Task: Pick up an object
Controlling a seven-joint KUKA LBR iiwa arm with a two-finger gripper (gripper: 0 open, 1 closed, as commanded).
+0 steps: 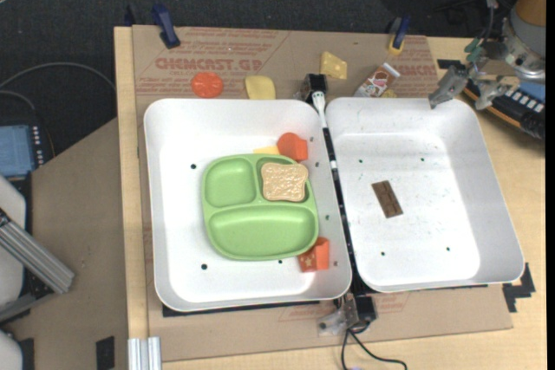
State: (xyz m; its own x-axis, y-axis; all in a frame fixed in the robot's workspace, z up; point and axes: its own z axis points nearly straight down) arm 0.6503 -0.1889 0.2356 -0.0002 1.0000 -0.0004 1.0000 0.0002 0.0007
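Here the claw (448,88) gapes empty above a flat brown bar (388,198).

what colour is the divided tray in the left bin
Light green; the divided tray shows clearly in the camera view.

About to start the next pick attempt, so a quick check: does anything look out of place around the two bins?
Yes. Four items lie outside the bins on the cardboard behind them: an orange round piece, a yellow block, a yellow wedge and a small packet. The tool sits at the right bin's back corner.
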